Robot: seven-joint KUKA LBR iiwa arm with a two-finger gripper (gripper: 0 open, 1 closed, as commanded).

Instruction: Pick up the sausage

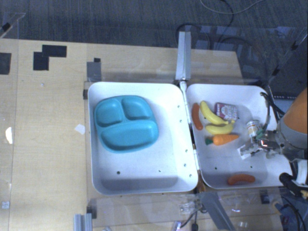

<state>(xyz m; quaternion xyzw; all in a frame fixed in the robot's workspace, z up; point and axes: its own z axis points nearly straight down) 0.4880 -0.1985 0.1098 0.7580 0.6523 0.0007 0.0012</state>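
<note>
Over right bin [226, 91], my jaws hovered, state unclear; sausage [241, 179] lay near front wall, risking finger strike on wall.

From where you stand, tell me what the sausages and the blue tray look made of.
Sausages and: probably toy plastic or rubber; uniform orange-red with slight sheen. Blue tray: likely moulded plastic; smooth, single-coloured, with rounded compartments and soft highlights.

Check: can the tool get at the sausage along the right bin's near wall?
Probably yes. The sausage lies alone on bare floor of the right bin, and the tool sits just above it with nothing between. The near wall may crowd one finger.
</note>
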